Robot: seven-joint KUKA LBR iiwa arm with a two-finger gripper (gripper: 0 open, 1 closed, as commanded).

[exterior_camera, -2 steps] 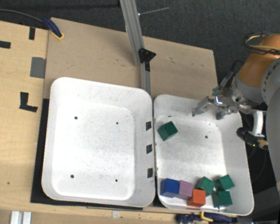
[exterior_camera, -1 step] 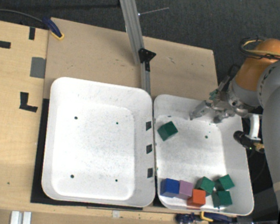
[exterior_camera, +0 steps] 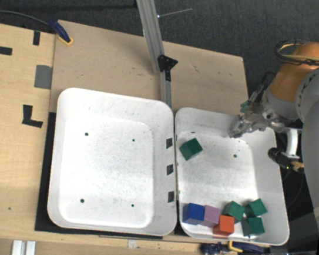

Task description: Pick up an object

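— Seven small blocks lie in the right-hand shallow white bin (exterior_camera: 269, 188), is that the count?

— Seven as far as I can make out. One dark green cube-like block (exterior_camera: 191, 148) sits alone in the upper left part of that bin, tilted so a corner points toward the rim, well apart from the rest.

— And the others?

— Crowded along the near edge: a blue cube (exterior_camera: 194, 213), a pale purple cube (exterior_camera: 212, 214) touching it, an orange cube (exterior_camera: 226, 225) just beside the purple one, and three more dark green blocks (one (exterior_camera: 234, 210) above the orange cube, one (exterior_camera: 257, 207) farther right, one (exterior_camera: 253, 226) near the corner). They look matte and plain-faced, with crisp edges.

— Where is the pincer (exterior_camera: 240, 130)?

— At the far rim of the right bin, below the grey arm's orange band (exterior_camera: 293, 84). It hangs over bare white floor, apart from the lone green block and far from the cluster. Nothing shows between its tips, and whether it is clenched or released I cannot tell; it is too small and dark here.

— The left-hand shallow white bin (exterior_camera: 107, 160)?

— It rests on the light wooden tabletop (exterior_camera: 98, 61), touching its neighbour.
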